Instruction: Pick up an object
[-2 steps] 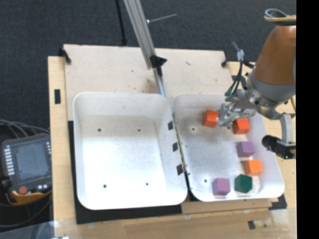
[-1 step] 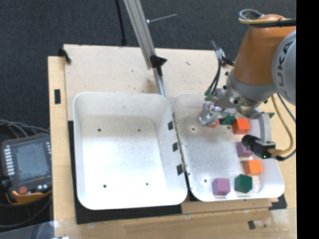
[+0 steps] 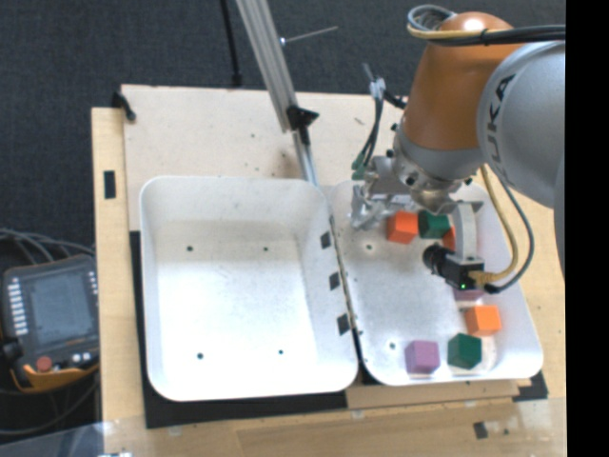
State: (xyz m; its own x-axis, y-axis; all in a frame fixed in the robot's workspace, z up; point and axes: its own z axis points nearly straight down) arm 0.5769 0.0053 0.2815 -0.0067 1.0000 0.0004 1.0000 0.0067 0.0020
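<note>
The right white bin (image 3: 400, 293) holds several small blocks. An orange block (image 3: 402, 227) and a dark green block (image 3: 435, 224) lie at its far side, just under the arm's wrist. Near the front edge sit a purple block (image 3: 422, 355), a green block (image 3: 464, 350) and another orange block (image 3: 485, 319). My gripper (image 3: 363, 208) hangs low over the bin's far left corner, a little left of the orange block. No block shows in it. The grey and orange arm hides part of the bin's far right.
The left white bin (image 3: 238, 284) adjoins the right one along a shared rim. A slanted metal rail (image 3: 271, 65) rises behind the bins. A black cable with a connector (image 3: 447, 265) hangs over the right bin. A teach pendant (image 3: 52, 312) lies off the bench at left.
</note>
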